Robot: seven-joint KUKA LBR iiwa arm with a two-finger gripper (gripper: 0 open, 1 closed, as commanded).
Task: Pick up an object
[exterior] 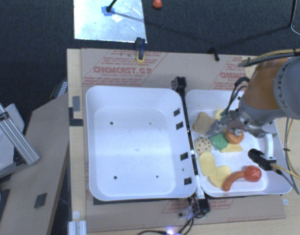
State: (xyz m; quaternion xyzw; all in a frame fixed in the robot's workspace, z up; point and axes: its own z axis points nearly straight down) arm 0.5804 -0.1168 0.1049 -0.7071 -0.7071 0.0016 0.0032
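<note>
Overhead, arm (pixel 280 89) enters from right, orange band above wrist, bent down into the right bin (pixel 272 182). Gripper (pixel 227 127) sits low over the toy-food pile, just above a green piece (pixel 219 141) and an orange round piece (pixel 235 137); grip state cannot be made out. Nearby: tan bread slice (pixel 203 123), cookie (pixel 203 144), yellow pieces (pixel 212 167), sausage (pixel 232 179), tomato (pixel 253 173). Left bin (pixel 135 99) alongside.

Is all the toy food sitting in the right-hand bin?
Yes, the toy food lies in the right bin, beside the left bin.
</note>
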